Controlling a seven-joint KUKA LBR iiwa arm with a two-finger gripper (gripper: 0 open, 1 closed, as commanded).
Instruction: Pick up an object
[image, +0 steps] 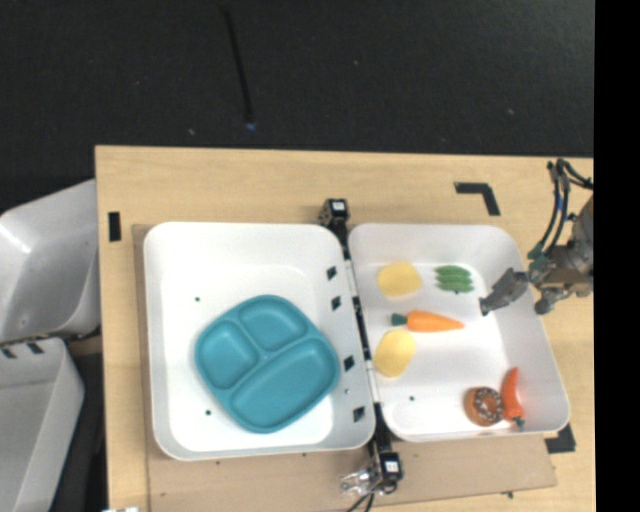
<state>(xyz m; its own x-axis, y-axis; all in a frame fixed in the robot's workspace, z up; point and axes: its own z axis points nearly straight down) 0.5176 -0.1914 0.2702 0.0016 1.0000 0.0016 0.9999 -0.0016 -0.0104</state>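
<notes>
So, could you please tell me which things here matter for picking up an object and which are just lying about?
Part of the job:
gripper
carrot
two yellow lemons
green leaf
doughnut
red pepper

Just lying about:
blue divided plate
left bin

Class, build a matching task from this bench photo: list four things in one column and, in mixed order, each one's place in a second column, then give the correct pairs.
Things
1. blue divided plate
2. green leafy toy
3. carrot
4. doughnut

Places
A. near corner of the right bin, beside a red-orange toy
B. far side of the right bin, right of a yellow piece
C. alone in the left bin
D. middle of the right bin, between two yellow pieces

Pairs: 1-C, 2-B, 3-D, 4-A
</notes>
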